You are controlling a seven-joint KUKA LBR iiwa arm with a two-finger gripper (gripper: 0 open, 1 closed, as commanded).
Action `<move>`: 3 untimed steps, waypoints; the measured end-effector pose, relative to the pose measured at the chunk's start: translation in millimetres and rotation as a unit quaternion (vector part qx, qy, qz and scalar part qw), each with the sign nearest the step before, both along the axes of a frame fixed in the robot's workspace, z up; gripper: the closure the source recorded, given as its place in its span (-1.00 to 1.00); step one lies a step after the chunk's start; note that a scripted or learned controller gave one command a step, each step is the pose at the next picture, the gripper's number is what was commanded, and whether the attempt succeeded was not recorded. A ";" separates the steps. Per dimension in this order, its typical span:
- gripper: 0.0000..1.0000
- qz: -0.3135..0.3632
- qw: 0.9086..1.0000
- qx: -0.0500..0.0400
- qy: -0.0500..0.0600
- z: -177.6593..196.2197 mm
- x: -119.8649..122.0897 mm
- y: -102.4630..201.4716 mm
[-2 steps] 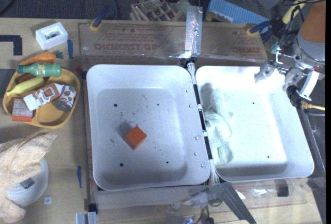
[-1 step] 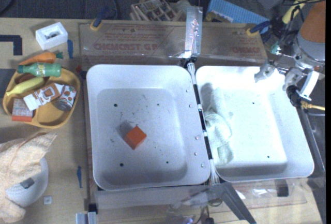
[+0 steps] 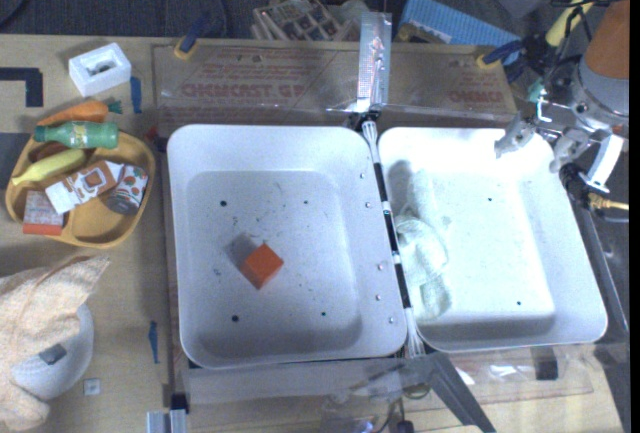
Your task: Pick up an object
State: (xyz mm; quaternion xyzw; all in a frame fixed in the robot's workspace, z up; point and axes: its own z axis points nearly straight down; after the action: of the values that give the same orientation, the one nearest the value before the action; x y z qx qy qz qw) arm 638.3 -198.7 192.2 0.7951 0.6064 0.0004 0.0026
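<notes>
You've got the orange block (image 3: pixel 264 266) sitting corner-on, no clear long axis, near the middle of the left bin (image 3: pixel 200 146), while the gripper (image 3: pixel 540 143) hovers over the right bin's (image 3: pixel 560 321) far-right corner, fingers spread and grasping nothing.

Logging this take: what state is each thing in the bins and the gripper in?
Orange block: lying loose in the left bin, untouched.
White cloth: crumpled along the right bin's left wall.
Gripper: above the right bin's far right corner, holding nothing.

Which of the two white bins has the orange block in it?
The left bin: the orange block lies near its middle. The right bin holds a white cloth instead.
</notes>
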 end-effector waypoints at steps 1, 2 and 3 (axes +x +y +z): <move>-1.00 -0.015 1.000 0.002 0.002 -0.3 -85.2 15.1; -1.00 -0.031 1.000 0.002 0.003 13.8 -149.2 28.1; -1.00 -0.100 0.995 0.002 0.002 2.9 -75.9 121.7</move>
State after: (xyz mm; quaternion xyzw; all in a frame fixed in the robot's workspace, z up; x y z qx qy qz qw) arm 562.3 -77.0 195.1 0.8517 0.5240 -0.0001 0.0001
